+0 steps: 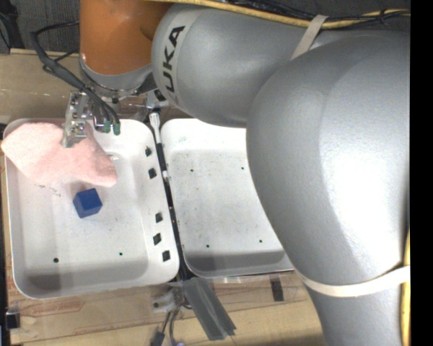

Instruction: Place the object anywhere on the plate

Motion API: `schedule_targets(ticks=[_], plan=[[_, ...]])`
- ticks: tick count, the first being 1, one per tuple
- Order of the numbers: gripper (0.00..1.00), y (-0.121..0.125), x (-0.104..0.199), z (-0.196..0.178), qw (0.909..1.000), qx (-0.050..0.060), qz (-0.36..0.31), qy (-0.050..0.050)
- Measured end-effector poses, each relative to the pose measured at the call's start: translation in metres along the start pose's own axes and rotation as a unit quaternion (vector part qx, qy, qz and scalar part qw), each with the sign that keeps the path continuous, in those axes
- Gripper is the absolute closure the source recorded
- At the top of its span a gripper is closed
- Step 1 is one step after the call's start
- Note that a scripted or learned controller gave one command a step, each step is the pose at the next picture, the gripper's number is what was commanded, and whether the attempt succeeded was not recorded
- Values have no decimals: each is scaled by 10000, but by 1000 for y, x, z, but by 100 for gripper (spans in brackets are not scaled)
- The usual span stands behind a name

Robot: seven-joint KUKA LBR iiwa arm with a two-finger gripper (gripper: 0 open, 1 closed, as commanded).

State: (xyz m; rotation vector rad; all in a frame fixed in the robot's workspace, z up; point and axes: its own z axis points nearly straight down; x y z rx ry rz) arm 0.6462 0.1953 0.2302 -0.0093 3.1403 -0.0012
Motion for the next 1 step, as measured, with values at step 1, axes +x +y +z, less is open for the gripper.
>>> schedule_targets(ticks=[1], plan=[[0,0,0,0,10000,0,2,-3]])
